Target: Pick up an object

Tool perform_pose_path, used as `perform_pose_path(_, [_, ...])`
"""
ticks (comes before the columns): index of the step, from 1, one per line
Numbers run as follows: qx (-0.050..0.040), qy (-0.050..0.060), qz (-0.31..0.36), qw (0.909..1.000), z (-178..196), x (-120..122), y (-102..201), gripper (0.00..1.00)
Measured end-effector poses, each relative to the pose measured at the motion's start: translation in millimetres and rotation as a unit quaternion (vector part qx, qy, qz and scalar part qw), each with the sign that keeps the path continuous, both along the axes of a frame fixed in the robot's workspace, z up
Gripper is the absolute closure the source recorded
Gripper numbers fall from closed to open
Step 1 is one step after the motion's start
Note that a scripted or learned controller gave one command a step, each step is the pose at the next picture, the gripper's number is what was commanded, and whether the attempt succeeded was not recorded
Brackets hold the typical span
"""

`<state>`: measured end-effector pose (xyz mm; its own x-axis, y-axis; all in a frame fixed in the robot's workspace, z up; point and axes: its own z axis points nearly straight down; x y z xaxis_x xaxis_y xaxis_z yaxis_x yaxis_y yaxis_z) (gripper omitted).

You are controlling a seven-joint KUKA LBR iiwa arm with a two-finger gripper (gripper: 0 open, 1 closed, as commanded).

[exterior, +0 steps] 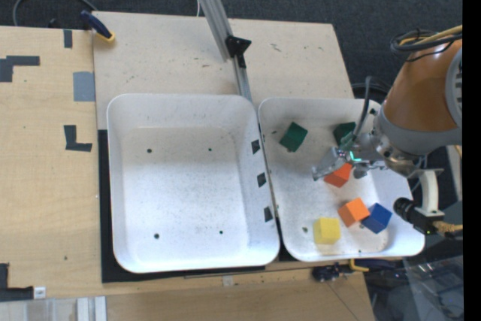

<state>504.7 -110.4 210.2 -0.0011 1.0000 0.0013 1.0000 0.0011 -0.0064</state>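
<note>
Nearest the front edge of the right bin [421,246] sit three loose blocks: a yellow block [326,230], an orange block [352,211] and a blue block [377,217], the last two touching or nearly so. None of these is in play at present.

A little further back is the thing that matters. A red block [339,175] lies on the bin floor directly under the tool [340,162], whose metal fingers [325,171] come down around its upper edge. The step in hand looks like the grasp itself: the arm has the tool low over the red block, at or close to contact. Whether the tool is spread or pressed together cannot be told from this slant (the wrist and the block overlap too closely), so I would not call the block held.

The next move, in my judgement, calls for a firm closing on two opposite faces of the red block and then a straight lift; the block sits somewhat skewed, so a corner could slip out if the fingers meet it unevenly.

Further back again, a green block [294,137] lies apart to the left of the tool, and a darker green block [345,133] sits just behind it, partly hidden by cables.

The left bin [180,105] lies alongside on the desk [173,49], divided from the right one by their touching rims.
</note>
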Motion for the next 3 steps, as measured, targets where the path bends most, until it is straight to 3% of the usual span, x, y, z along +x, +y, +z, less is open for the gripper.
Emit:
perform_pose_path(1, [-0.0003, -0.002, 0.000, 1.0000, 2, 1, 0, 0.00])
perform_pose_path(3, [-0.0003, 0.001, 0.000, 1.0000, -104, -2, -5, 0.00])
